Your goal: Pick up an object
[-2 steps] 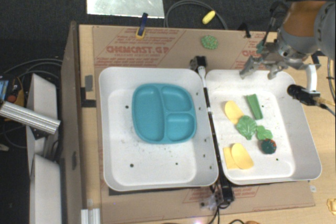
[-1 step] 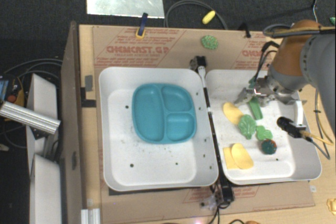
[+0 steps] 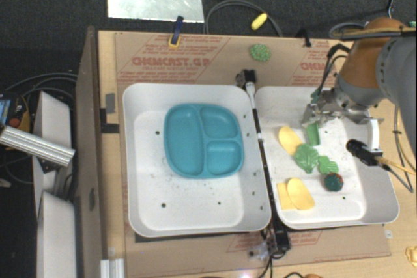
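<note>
My gripper (image 3: pixel 314 115) hangs over the upper part of the right bin (image 3: pixel 384 205), reaching in from the right. Directly below its tip lies a small green stick (image 3: pixel 313 135), touching it or very close to it; the view does not settle which. Further objects lie in the same bin: a yellow piece (image 3: pixel 288 138), a lumpy green piece (image 3: pixel 305 157), a smaller green piece (image 3: pixel 328 166), a dark teal ball (image 3: pixel 333 181) and a yellow pair (image 3: pixel 294 194) near the front.
The left bin (image 3: pixel 143 205) holds a blue divided plate (image 3: pixel 202 140). A green knobbly ball (image 3: pixel 260 52) and a yellow item (image 3: pixel 259 21) lie beyond the bins at the back. A raised divider (image 3: pixel 259 140) separates the two bins.
</note>
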`<state>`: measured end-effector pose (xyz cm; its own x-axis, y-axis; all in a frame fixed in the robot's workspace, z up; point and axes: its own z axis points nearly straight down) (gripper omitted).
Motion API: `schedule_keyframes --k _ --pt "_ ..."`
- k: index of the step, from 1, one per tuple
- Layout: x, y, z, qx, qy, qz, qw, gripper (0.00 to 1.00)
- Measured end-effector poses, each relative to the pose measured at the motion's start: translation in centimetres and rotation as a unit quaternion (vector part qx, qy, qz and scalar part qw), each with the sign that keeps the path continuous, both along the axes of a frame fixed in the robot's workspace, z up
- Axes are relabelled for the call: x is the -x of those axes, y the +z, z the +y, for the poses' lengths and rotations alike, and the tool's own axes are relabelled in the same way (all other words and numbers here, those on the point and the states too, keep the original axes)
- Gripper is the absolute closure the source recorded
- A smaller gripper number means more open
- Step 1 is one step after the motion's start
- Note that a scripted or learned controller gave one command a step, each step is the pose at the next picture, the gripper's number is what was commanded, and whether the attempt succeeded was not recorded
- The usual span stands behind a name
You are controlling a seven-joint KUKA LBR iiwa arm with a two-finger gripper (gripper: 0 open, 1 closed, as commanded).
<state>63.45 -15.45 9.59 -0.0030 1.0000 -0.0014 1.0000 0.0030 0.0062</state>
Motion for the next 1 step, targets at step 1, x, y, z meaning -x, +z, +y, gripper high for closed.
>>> schedule_keyframes --k 1 --pt "1.06 7.21 7.03 -0.0016 0.003 0.000 1.0000 1.00"
